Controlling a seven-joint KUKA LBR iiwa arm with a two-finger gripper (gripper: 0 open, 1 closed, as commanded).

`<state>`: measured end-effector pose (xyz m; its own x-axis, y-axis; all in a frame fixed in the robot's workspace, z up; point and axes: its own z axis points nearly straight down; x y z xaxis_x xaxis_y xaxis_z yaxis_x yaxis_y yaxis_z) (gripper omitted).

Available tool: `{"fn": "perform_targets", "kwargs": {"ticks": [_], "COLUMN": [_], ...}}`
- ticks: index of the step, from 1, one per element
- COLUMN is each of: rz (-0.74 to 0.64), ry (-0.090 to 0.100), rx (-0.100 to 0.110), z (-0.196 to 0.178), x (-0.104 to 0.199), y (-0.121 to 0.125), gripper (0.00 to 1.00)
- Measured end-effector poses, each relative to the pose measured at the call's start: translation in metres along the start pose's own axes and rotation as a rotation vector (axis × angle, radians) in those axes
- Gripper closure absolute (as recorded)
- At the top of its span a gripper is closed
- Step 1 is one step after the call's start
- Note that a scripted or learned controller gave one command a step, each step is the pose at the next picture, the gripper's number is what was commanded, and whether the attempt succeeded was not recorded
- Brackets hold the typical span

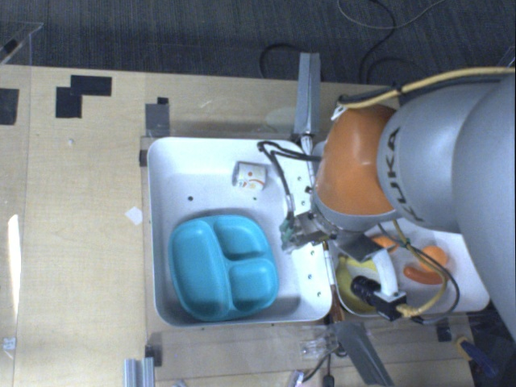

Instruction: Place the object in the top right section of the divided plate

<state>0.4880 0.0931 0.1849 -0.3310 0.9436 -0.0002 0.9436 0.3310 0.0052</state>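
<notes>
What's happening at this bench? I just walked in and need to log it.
A grey and orange KUKA arm reaches in over the divider between two white bins. Its gripper hangs near the left bin's right wall. A blue divided plate lies there with nothing in it, and a small white object sits apart, further back. Orange items lie in the right bin.

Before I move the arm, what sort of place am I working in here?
Most likely a robotics lab bench rather than a kitchen. A grey and orange arm reaches over shallow white bins on a wooden benchtop, loose cables trail across dark carpet, and a blue divided plate lies in the left bin.
</notes>
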Motion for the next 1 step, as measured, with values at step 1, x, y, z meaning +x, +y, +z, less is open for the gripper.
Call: {"fn": "perform_targets", "kwargs": {"ticks": [1], "rz": [0.477], "ry": [-0.001], "rx": [0.001], "z": [0.0001], "x": [-0.0517], "y": [-0.0183], "gripper": [1.00]}}
